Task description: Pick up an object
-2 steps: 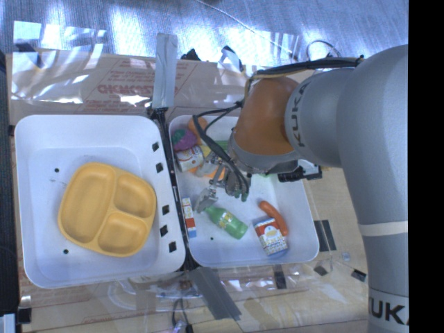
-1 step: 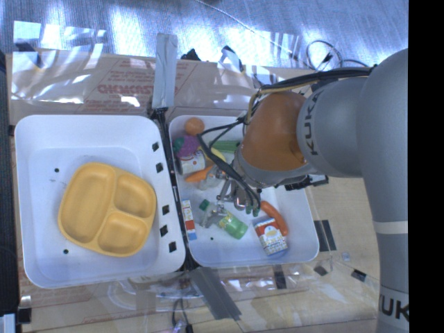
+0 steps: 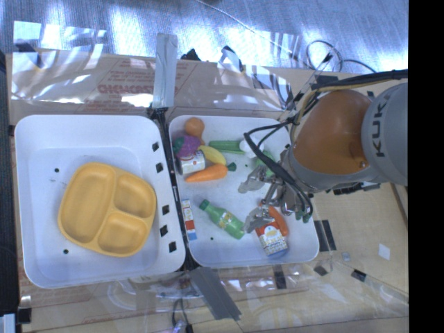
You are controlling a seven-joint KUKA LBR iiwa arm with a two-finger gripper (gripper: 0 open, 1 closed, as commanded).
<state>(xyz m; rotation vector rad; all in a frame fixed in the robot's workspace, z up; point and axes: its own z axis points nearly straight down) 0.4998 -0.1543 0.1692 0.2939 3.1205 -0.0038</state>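
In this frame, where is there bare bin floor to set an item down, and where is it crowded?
Left bin: bare floor rings the yellow divided tray, widest along its upper side. Right bin: a bare strip along the lower wall, below the green bottle. Crowded: the upper-left cluster around the carrot, and the right side, where the gripper hangs by the orange-capped bottle.

Robotics lab test cell. Industrial grey arm [image 3: 388,134] with loose cables [image 3: 326,50] over a wooden surface [image 3: 361,245]. Two white bins [image 3: 35,137] taped down, clear plastic sheeting [image 3: 62,54] behind. Toy food [image 3: 205,173] and a yellow divided tray [image 3: 105,208] as test items.
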